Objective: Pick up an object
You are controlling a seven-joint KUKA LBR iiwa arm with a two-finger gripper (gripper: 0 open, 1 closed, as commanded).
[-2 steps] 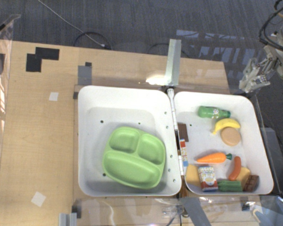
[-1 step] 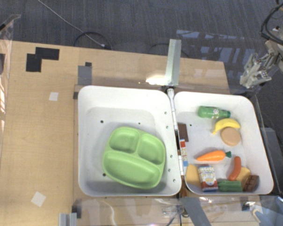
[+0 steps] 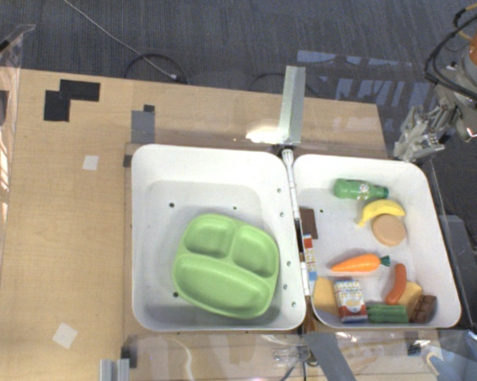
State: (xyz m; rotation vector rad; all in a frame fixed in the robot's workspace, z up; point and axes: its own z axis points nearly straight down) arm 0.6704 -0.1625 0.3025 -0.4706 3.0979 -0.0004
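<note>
The right bin [image 3: 428,194] holds several toy foods: a green bottle [image 3: 361,189], a banana [image 3: 382,209], a tan round disc [image 3: 389,230], a carrot [image 3: 357,264], a red sausage [image 3: 396,283], a small printed carton [image 3: 350,299], a green pickle [image 3: 387,314] and a brown block [image 3: 423,308]. My gripper [image 3: 424,137] hangs above the bench just past the right bin's far right corner. Its fingers are apart, with nothing between them.
The left bin [image 3: 154,221] carries a green divided plate [image 3: 227,264]. A metal post [image 3: 292,109] stands behind the seam between the bins. A brown and a striped bar [image 3: 306,240] lie along the right bin's left wall. Cables trail at the near edge.
</note>
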